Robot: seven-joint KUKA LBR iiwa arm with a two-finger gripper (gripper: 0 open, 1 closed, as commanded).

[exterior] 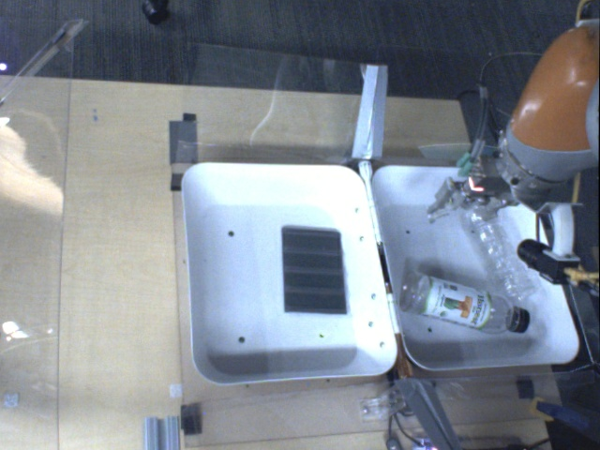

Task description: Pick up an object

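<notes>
Down below the fingers [466,193], the bottle [461,305] lies apart.

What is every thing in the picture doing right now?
labelled bottle: lying on its side in the right bin, cap on, pointing right.
clear bottle: lying in the right bin, just under the hand.
dark ridged pad: lying flat in the middle of the left bin.
hand: up over the right bin's far part.
left bin: sitting flat on the bench.
right bin: sitting flat beside it.
</notes>
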